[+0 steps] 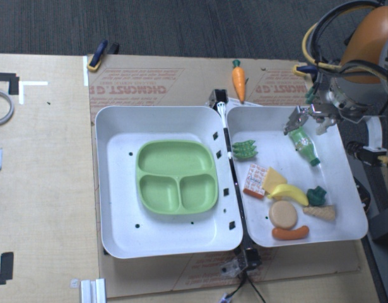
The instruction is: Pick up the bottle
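Overhead view of the table with 2 white bins. The green bottle (305, 145) sits tilted near the far edge of the right bin (345, 226), its upper end between the jaws of the gripper (309, 115), which appear closed on it. Toward the near edge lie a banana (289, 194), a cracker box (255, 181), a sausage (290, 233) and green beans (244, 148). The left bin (115, 188) holds 1 green divided plate (177, 177).
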Robot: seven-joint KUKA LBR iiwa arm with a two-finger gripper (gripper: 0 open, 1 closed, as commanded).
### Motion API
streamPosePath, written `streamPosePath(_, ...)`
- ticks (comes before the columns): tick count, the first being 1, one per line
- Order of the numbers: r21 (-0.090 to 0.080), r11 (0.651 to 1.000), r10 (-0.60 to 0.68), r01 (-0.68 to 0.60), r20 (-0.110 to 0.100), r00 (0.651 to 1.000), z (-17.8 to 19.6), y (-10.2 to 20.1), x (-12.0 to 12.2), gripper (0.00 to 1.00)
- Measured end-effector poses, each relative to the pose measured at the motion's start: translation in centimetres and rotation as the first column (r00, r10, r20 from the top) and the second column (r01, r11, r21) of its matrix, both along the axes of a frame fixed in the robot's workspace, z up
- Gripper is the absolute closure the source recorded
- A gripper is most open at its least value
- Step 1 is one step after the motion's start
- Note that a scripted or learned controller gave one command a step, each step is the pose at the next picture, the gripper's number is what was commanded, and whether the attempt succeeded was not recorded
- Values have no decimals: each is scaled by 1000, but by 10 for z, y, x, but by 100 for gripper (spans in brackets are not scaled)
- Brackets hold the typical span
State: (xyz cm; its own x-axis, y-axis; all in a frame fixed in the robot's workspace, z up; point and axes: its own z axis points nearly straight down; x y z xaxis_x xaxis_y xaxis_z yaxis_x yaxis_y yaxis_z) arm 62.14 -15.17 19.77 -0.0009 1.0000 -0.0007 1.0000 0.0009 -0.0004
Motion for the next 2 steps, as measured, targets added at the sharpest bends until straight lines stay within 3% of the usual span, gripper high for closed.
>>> streamPosePath(1, 3, 998, 64, -64, -1, 998, -106, -60, -9, 0)
streamPosePath(2, 0, 998, 62, -62, 1, 998, -95, -61, -9, 100)
